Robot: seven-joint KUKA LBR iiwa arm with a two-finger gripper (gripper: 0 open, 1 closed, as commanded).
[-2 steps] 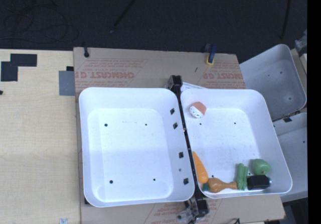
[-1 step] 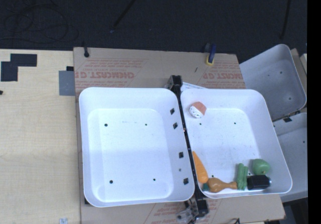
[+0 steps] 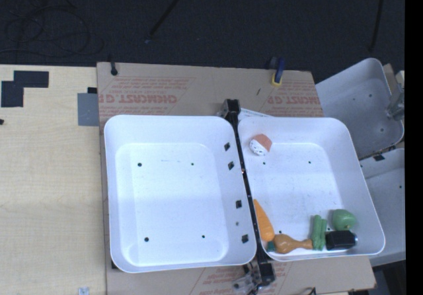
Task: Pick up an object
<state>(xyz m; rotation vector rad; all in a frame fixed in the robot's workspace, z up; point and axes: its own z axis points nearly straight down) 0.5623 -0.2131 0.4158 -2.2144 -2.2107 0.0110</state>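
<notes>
Orange-and-white small object alone near the far left corner of the right white bin, well apart from everything else, and judged the easiest pick

Five more things crowded along the near edge of that same bin:
- orange toy carrot lying against the left wall, pointing away from the camera
- yellow-orange gourd-shaped toy just beside the carrot's near end, perhaps touching it
- green ribbed toy touching the gourd's tip
- black blocky object pressed against the ribbed toy in the near right corner
- green rounded object just behind the black one

Left white bin alongside, both resting on a cardboard sheet over the worktop

State of the fingers: cannot be told from this view. Position of the target relative to the fingers likewise not readable; all candidates on the side of the bench nearer the arm's reach

Step in hand, as judged: choosing a target and approaching. To do it well:
- favour the lone object, with free floor on every side for the fingers to straddle
- come straight down, centred, closing across its narrow width
- avoid the corner cluster, where the walls and neighbours leave little room and a closing grip could nudge things aside
- if taking the carrot, grip across its body, clear of the wall
</notes>
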